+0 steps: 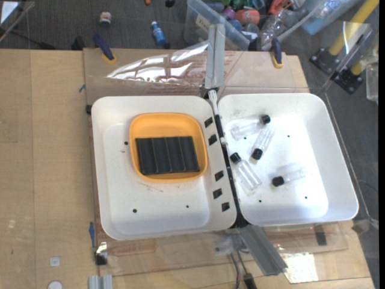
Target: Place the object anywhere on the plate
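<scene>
An orange plate (168,125) sits in the left white bin (120,209), with a black ribbed block (166,155) lying flat on it. In the right white bin (325,191) lie several clear plastic vials with black caps: one at the top (251,125), one slanted in the middle (261,144), one near the divider (243,170) and one to the right (287,176). All of them lie on their sides, apart from each other.
A metal bar (215,59) stands at the back between the bins. Black clips (217,174) line the divider. A clear tub of coloured toys (258,8) stands behind the bench on the floor.
</scene>
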`<act>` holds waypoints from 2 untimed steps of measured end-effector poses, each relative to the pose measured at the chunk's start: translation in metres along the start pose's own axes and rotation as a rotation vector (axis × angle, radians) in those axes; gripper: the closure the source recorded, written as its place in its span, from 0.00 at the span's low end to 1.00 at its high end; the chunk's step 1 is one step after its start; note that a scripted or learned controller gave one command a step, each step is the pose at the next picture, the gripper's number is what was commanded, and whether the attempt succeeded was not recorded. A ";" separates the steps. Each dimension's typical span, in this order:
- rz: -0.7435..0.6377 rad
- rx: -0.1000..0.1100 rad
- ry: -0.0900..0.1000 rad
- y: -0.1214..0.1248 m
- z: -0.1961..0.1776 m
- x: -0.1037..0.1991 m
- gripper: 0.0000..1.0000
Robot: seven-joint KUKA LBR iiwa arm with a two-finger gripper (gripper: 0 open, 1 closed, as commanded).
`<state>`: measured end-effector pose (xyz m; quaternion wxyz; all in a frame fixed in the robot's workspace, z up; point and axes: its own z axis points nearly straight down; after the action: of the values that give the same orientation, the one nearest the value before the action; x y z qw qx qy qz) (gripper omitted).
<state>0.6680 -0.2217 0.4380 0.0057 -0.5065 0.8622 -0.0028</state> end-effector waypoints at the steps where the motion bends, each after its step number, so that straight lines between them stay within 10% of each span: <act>1: -0.391 -0.002 -0.001 0.000 0.001 0.000 1.00; 2: -0.693 -0.003 -0.002 0.000 0.001 0.000 1.00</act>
<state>0.6679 -0.2215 0.4371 0.0043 -0.7691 0.6391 -0.0029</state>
